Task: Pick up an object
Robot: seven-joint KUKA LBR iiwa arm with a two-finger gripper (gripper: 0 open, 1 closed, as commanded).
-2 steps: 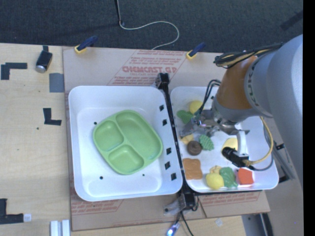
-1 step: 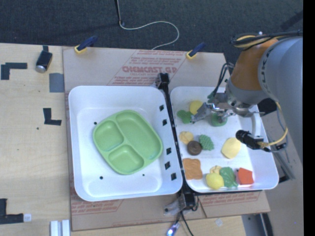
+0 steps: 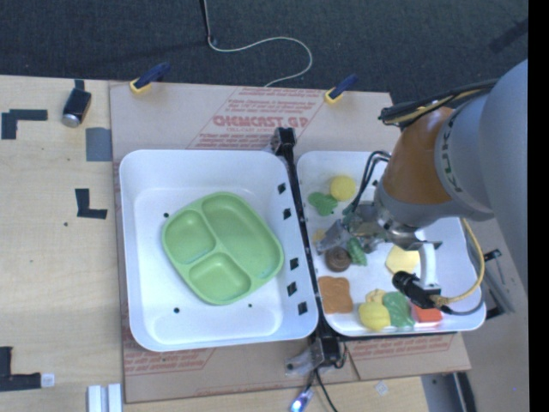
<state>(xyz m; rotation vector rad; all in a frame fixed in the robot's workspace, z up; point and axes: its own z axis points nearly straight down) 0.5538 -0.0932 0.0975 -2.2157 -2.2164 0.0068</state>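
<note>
Toy food (image 3: pixel 342 187) (yellow, green, brown), right bin (image 3: pixel 463 323)

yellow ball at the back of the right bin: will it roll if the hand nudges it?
Probably. The yellow ball looks round and smooth, so a side push would likely send it rolling toward the green piece beside it or the bin wall. It looks like a small toy, so probably light. Curved sides may slip from a pinch.

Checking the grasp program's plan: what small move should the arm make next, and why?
Probably a short descent: the pincer hovers low in the right bin over small green pieces beside a brown round item, with nothing visibly gripped.
</note>
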